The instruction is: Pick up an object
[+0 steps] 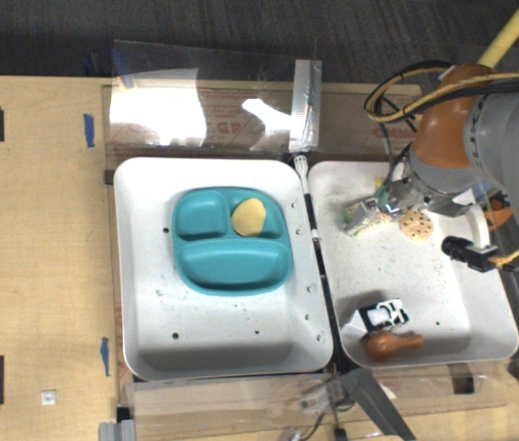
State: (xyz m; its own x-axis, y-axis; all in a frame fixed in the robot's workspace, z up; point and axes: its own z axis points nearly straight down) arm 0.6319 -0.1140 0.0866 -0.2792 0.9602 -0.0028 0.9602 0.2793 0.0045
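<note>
My gripper [369, 213] is low in the upper left part of the right bin [452, 312], reaching in from the right. Its tip looks grey-green and blurred against the bin floor. A round speckled tan cookie-like piece [415, 226] lies just to its right, close to the wrist. Near that bin's front lie a small black-and-white object [385, 315] and, below it, a brown drumstick-shaped object [392, 343]. In the left bin [149, 324] a yellow rounded object [248, 217] rests in the upper right compartment of a teal divided plate [231, 266].
A black part with orange and yellow bits [468, 251] sticks out at the right bin's right side, beside the arm. The ridge between the two bins [319, 265] runs just left of the gripper. A clear plastic sheet [204, 108] stands behind the left bin.
</note>
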